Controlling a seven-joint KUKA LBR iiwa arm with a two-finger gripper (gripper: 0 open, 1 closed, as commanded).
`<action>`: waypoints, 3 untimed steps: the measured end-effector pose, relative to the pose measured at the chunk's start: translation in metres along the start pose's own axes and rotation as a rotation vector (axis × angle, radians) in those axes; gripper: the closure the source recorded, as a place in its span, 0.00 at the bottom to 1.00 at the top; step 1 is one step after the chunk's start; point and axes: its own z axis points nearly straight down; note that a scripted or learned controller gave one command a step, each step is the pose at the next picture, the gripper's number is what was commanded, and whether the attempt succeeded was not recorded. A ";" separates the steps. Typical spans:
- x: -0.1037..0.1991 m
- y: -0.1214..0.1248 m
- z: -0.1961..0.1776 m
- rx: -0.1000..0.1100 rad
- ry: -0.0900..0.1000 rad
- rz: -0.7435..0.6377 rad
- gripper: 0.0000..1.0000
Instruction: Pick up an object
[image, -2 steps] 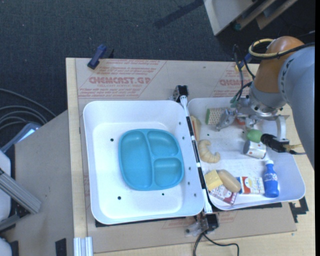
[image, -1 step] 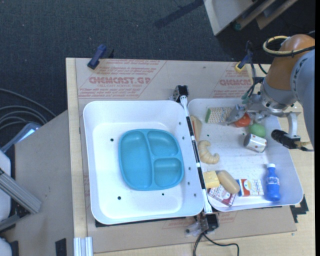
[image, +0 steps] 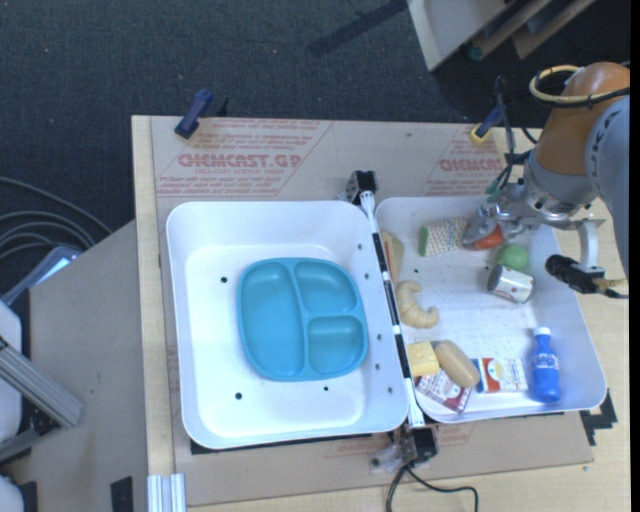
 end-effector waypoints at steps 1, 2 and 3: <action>0.048 0.001 -0.117 -0.008 0.001 -0.001 1.00; 0.114 -0.068 -0.138 -0.001 0.003 -0.001 1.00; 0.123 -0.140 -0.149 0.001 0.003 0.002 1.00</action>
